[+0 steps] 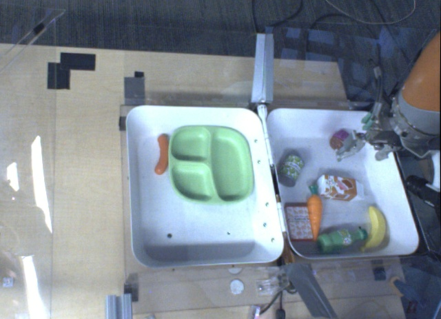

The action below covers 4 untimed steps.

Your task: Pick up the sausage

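Reaching far is your worry: the sausage (161,154) hugs the green tray (210,163), well away from your claw (360,140). Its grip? Can't tell.

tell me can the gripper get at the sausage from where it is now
Probably yes. The sausage lies bare on the left bin's floor, beside the green tray, with nothing on top. The gripper hangs over the right bin and must cross over.

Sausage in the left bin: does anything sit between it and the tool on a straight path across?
Yes. The sausage lies at the left bin's left side, and the tool is over the right bin's far right corner. The green tray sits right beside the sausage on the tool's side, and the wall between the bins crosses the path.
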Available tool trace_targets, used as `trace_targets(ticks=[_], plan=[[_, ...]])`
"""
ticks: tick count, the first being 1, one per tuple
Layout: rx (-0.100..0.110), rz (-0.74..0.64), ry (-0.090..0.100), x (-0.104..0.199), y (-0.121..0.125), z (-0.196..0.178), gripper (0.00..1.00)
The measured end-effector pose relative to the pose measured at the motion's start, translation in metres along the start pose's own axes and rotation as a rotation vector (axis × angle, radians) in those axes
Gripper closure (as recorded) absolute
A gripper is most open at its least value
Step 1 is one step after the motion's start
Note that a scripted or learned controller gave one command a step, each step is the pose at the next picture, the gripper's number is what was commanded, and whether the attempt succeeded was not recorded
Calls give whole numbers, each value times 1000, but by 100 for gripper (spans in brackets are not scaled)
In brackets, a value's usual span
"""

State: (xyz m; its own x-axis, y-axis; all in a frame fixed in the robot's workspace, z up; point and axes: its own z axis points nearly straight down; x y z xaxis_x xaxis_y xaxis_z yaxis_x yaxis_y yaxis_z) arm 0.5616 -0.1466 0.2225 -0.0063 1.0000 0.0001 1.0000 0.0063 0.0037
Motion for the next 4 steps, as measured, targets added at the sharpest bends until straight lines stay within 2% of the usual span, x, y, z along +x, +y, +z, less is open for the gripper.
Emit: trace_targets(ticks=[1, 2, 3, 4], plan=[[-6, -5, 0, 1, 2, -12, 100], [0, 88, 0, -16, -74, 70, 100], [-3, 71, -1, 2, -19, 24, 100], [-1, 47, -2, -37, 5, 54, 100]])
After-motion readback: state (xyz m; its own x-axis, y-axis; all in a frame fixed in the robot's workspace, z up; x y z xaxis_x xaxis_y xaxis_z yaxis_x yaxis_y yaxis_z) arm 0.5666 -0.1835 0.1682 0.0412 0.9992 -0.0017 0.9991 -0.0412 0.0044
